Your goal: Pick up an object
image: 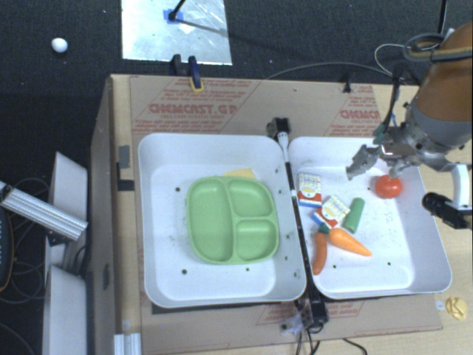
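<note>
You have the grey arm reaching in from the right, its two-finger gripper (pixel 378 161) hanging over the upper part of the right shallow white bin (pixel 421 276). The fingers look spread apart with nothing between them; one grey finger (pixel 361 161) juts to the left, the other points down just beside the round red tomato-like toy (pixel 388 187). That toy sits close under the gripper, so you can judge it the likeliest target, though the gripper is not around it yet.

The other candidates are bunched toward the inner wall of the same bin: a small white and red carton (pixel 309 187), a little white card-like packet with coloured print (pixel 332 211), a green cylindrical piece (pixel 355 215) leaning beside it, an orange plastic carrot (pixel 347 242), and a slimmer orange piece (pixel 319 254) below. Packed that tightly, they would be awkward to take singly; the red toy stands apart, which favours it.

In the left white bin (pixel 166 154) a pale green divided plastic tray (pixel 231 220) lies flat, a yellow item (pixel 240 174) peeking from behind its top edge. Both bins rest on the brown cardboard-covered surface (pixel 222 106).
</note>
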`<state>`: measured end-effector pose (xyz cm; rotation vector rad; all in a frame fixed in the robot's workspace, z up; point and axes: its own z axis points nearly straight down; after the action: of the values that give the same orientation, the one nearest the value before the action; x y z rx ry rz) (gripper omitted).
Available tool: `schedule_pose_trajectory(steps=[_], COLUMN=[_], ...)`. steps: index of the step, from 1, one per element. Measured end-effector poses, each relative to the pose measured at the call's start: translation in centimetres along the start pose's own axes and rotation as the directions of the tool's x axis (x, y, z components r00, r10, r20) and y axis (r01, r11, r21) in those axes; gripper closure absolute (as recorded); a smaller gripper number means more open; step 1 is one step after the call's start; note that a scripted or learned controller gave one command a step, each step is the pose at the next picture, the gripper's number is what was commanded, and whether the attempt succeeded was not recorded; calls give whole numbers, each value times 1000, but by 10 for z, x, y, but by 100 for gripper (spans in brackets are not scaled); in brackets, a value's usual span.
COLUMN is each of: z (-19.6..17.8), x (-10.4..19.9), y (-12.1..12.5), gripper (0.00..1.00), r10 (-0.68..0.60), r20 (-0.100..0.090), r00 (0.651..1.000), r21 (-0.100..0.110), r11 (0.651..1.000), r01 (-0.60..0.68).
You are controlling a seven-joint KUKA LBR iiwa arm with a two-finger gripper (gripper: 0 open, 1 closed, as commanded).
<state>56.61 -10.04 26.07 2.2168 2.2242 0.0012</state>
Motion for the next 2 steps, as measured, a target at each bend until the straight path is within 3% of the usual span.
schedule_pose_trajectory(steps=[1,2], z=[145,176], x=[-58,-9], y=[-16,103], gripper=[0,0], r10=[4,0], r20=[0,-1], r00=[1000,1000], r21=[5,-1], r11=[1000,1000], r01=[-4,0])
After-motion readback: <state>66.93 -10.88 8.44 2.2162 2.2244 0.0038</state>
